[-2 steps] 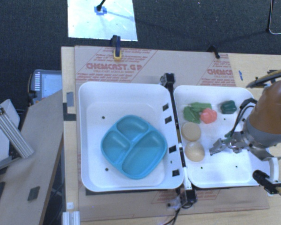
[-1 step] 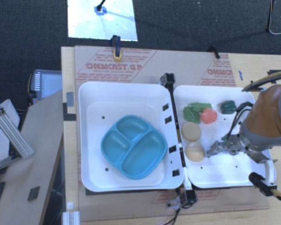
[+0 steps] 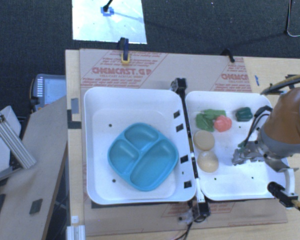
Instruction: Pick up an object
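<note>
The right bin [image 3: 240,186] holds several small items. A green leafy piece [image 3: 207,117] and a pink-red round piece [image 3: 222,124] lie together near its far wall, and a dark green piece [image 3: 243,114] sits to their right. Two beige rounded pieces lie along the left side, one [image 3: 204,140] above the other [image 3: 208,162]. My gripper [image 3: 239,157] hangs low over bare bin floor, right of the lower beige piece and apart from it. I see nothing in its grasp.
The left bin [image 3: 102,109] holds a blue divided plate [image 3: 142,156]. A black-clipped divider [image 3: 185,134] runs between the bins. My grey and orange arm [image 3: 287,126] covers the right bin's right side. Cardboard [image 3: 140,69] lies under both bins.
</note>
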Controlling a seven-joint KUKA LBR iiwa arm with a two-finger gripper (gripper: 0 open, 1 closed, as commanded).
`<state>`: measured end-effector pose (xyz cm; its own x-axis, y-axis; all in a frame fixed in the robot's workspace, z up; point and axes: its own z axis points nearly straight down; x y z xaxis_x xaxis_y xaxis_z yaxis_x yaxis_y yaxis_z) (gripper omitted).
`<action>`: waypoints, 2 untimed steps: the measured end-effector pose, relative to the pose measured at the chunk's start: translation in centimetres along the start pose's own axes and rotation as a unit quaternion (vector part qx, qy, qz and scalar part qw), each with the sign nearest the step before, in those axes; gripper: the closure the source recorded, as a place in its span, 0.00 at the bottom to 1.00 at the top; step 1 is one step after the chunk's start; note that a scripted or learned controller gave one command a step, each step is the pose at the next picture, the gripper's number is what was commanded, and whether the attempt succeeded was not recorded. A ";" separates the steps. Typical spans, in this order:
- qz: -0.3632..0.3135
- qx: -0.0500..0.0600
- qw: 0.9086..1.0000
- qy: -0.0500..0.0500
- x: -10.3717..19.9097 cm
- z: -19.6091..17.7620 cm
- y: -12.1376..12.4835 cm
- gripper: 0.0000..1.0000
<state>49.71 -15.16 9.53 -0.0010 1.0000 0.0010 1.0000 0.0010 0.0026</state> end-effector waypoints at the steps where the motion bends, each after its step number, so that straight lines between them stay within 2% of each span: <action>1: -0.002 -0.003 1.000 -0.002 0.0 -5.9 1.1 1.00; 2: -0.002 -0.002 1.000 -0.001 0.2 -10.3 1.7 1.00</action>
<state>51.36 -14.94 19.86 -0.0046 1.0000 -0.0016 1.0000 0.0047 0.0056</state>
